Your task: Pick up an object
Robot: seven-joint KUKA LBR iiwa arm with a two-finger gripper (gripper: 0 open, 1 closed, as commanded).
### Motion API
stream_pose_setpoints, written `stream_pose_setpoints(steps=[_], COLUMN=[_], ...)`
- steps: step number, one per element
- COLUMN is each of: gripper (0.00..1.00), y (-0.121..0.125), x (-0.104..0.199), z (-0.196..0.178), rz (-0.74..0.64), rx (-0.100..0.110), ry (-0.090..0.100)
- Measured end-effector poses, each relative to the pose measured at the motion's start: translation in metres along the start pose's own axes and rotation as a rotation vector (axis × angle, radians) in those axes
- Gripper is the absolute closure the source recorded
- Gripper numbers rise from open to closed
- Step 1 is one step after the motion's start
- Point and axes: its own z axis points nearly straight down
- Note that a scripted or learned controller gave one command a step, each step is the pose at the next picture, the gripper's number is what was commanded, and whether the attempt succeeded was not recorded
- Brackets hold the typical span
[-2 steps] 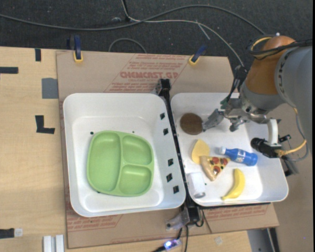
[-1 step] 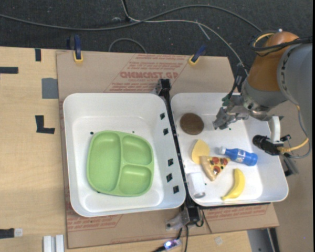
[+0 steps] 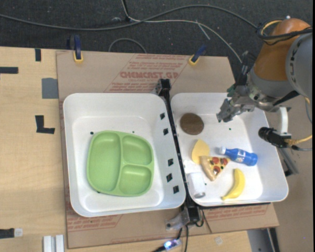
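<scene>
We see the gripper (image 3: 225, 114) hanging over the far part of the right bin (image 3: 273, 190), and we can't tell how it is set from up here. Nothing shows in its grasp. Just left of the tip sits the brown round cookie (image 3: 191, 123). Nearer the camera lie the yellow wedge (image 3: 200, 150), the pizza slice (image 3: 214, 166), the blue bottle (image 3: 241, 156) and the banana (image 3: 235, 185). Well off to the left, the green divided plate (image 3: 120, 163) fills the left bin (image 3: 73, 109).
</scene>
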Motion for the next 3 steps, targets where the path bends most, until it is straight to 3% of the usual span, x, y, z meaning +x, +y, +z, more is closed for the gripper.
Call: stream_pose_setpoints(steps=[2,3], gripper=[1.00,1.00], y=[0.011,0.001], x=[0.001,0.051], z=[-0.102,-0.079], rz=[0.000,-0.003], rx=[0.000,0.006], ry=[-0.001,0.001])
